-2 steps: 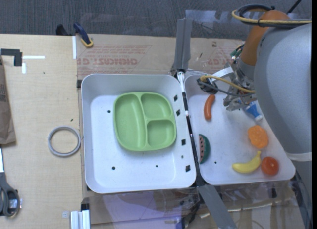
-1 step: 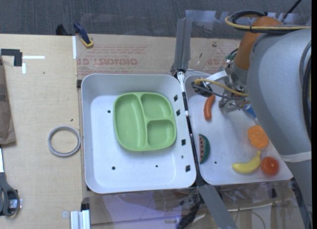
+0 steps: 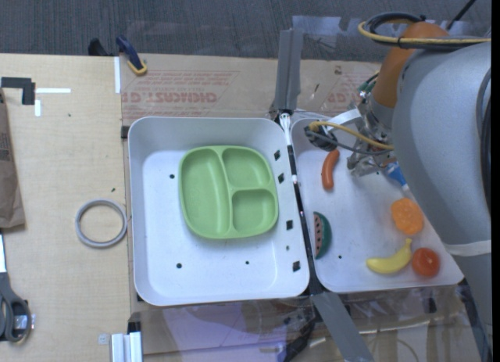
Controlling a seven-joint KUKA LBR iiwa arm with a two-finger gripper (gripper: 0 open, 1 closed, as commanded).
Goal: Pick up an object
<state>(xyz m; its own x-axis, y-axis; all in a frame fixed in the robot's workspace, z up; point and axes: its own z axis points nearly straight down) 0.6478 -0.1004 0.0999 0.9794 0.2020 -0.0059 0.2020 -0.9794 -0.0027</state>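
Note:
In the right bin [image 3: 351,235] lie a red-orange sausage [image 3: 329,170], a watermelon slice [image 3: 320,234] against the left wall, an orange round fruit [image 3: 406,216], a yellow banana [image 3: 390,261] and a red tomato [image 3: 426,262]. A blue object [image 3: 396,176] pokes out beside the arm. My gripper [image 3: 366,161] is low at the back of this bin, just right of the sausage, under the big grey arm. The left bin [image 3: 148,220] holds a green divided plate [image 3: 229,191].
The grey arm [image 3: 445,134] covers the right bin's back right part. On the wooden bench to the left lie a grey ring [image 3: 101,222] and scissors [image 3: 14,317]. A blue clamp [image 3: 131,54] sits at the back edge.

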